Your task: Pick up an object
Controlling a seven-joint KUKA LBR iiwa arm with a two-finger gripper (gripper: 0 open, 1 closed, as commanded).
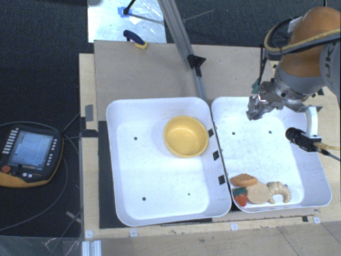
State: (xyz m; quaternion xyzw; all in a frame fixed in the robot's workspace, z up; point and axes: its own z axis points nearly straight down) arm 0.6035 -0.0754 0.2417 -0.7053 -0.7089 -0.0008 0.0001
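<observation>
Claw (pixel 259 110) hangs over right bin (pixel 266 143) at its 12 o'clock end; whether it's open or shut can't be told, nothing seen in it. Food toys, incl. croissant (pixel 281 191), tan disc (pixel 258 193) and bread roll (pixel 243 180), huddle at 6 o'clock corner, well apart. Best approach: travel to 6 o'clock, target the croissant at the cluster's edge, descend straight. Yellow bowl (pixel 185 136) sits in left bin (pixel 154 196).
</observation>
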